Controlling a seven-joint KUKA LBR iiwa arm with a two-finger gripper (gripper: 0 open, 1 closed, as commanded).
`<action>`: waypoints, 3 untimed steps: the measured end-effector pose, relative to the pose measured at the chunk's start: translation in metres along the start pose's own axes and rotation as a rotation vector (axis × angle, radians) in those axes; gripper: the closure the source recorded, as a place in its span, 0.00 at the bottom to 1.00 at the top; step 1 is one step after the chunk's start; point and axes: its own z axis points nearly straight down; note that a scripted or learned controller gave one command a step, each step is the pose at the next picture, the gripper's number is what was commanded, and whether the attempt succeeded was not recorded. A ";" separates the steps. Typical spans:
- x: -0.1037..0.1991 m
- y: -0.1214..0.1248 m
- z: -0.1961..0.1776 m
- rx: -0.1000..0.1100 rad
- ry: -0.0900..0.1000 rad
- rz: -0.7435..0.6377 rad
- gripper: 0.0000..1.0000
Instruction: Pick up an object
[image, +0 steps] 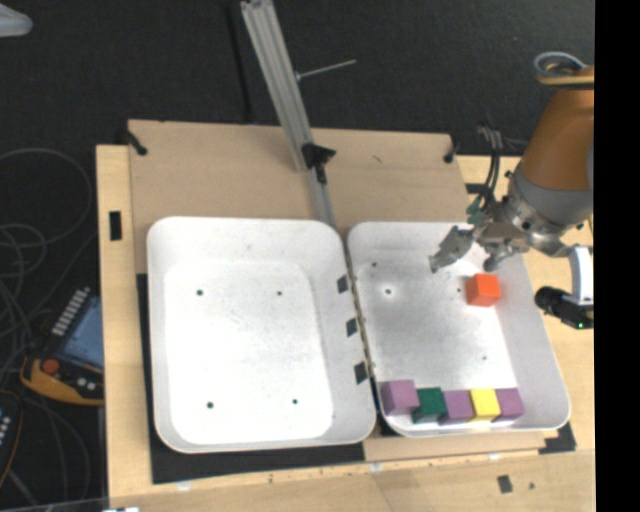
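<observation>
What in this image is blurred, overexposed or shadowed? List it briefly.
Camera view: soft overall; the gripper and its fingers look smeared, so their state is unclear. The white bins are bright, nearly washed out, with faint speckle. The orange cube and the row of blocks are legible; the floor and cables at left are dim.

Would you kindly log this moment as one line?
gripper above right bin | orange block loose beside it | five blocks along near wall

Camera: one, fixed high above the surface (240, 170).
Facing: down at a slant, far edge at the top.
Nearness: well back, taking in the left bin (250, 335), the right bin (430, 320) and dark floor (120, 60) around them.
Arm side: arm (555, 150) enters from the right.
</observation>
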 end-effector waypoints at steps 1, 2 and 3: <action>-0.008 -0.024 -0.129 -0.009 -0.003 -0.003 0.00; 0.022 -0.008 -0.092 0.003 -0.001 -0.004 0.00; 0.016 0.009 -0.128 -0.004 -0.002 -0.004 0.00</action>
